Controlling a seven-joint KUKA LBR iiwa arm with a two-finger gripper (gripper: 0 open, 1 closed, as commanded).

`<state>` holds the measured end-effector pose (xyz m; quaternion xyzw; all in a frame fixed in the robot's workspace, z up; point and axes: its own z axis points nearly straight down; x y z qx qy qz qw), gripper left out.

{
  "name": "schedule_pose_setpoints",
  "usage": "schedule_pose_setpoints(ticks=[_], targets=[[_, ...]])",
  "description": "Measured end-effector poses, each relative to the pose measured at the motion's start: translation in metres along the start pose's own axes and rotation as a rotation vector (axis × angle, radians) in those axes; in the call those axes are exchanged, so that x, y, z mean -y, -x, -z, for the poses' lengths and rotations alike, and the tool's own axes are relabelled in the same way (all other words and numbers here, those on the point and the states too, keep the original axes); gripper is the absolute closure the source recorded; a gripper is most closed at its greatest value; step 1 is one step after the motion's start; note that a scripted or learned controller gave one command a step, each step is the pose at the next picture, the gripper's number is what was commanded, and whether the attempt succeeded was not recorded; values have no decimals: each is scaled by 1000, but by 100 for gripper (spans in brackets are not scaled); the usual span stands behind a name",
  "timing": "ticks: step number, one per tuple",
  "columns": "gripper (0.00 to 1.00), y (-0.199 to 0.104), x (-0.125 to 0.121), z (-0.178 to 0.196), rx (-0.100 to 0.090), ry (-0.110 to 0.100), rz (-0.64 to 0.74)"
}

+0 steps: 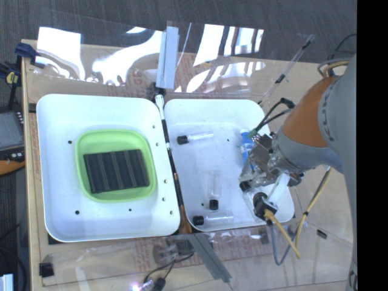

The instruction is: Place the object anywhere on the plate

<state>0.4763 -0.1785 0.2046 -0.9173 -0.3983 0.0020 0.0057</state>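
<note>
The arm [339, 111] is showing a grey shell with an orange band above the wrist; dark cables are looping off it; the gripper [257, 174] is showing bare metal, black fittings and a blue patch.

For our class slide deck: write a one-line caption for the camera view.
End effector low over the right bin of clear tubes; green plate waits in the left bin.

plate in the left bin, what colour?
Lime green plate with a dark grey ribbed insert at its centre, seen clearly in the camera view.
</note>
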Motion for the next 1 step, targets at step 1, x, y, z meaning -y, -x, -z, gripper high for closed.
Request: schedule_pose_setpoints(ticks=[1], targets=[[0, 0, 0, 0, 0, 0, 0]])
